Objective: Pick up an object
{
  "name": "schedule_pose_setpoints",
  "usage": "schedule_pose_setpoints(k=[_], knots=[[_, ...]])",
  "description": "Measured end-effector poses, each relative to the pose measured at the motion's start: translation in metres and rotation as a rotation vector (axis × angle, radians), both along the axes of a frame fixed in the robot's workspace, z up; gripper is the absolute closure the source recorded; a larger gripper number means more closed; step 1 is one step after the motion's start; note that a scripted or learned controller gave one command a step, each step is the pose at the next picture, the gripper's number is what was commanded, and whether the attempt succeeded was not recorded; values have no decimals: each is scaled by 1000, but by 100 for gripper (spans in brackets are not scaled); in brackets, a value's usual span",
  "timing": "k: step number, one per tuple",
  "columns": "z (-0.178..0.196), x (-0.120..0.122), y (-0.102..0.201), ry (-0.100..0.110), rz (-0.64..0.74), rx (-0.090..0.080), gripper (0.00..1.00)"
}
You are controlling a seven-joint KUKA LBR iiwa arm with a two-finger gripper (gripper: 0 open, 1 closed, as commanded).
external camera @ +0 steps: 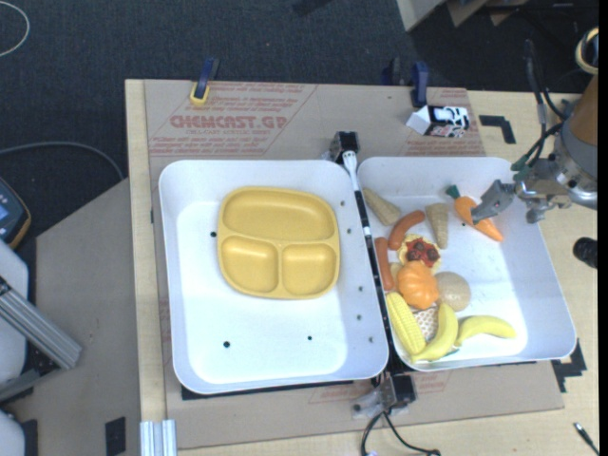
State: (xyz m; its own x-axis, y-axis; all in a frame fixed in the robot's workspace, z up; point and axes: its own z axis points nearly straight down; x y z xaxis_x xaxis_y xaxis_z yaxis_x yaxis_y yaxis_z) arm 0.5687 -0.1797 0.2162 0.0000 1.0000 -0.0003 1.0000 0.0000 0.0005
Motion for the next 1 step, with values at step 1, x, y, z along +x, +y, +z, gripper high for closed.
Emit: schedule_pose_setpoints(k=[1], knots=[[-55,-2,11,7,0,3,0]])
